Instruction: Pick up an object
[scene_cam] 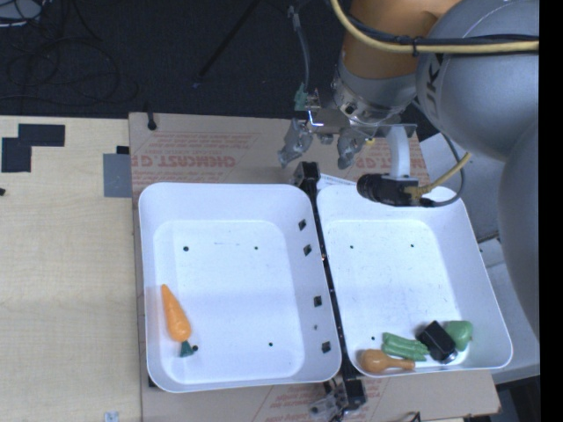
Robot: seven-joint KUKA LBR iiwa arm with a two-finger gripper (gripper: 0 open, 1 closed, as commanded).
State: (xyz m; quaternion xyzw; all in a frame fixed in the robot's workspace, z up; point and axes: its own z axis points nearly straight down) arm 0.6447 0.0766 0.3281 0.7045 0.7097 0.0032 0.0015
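- Camera view, far left: the tabletop (62, 262) of pale wood carries a brown cardboard sheet (220, 152) under both bins.
- In the left bin (224, 202), a toy carrot (175, 313) lies alone near the lower left corner, orange with a small green top, well apart from the walls' upper side.
- Above the divider between the bins hangs the gripper (322, 148), over the cardboard just beyond the bins' far edge; its fingers (292, 150) are spread apart with nothing between them.
- In the right bin (413, 209), four things crowd the lower right corner: an orange pear-shaped piece (383, 361), a green bean pod (405, 346), a black block (437, 340) and a green lump (459, 331), touching or just beside each other.
- My reading: no grasp is made; the step is choosing and approaching.
- The carrot looks the easier target, being isolated; the next move calls for travel toward the near side, then descent with the fingers across its narrow width.
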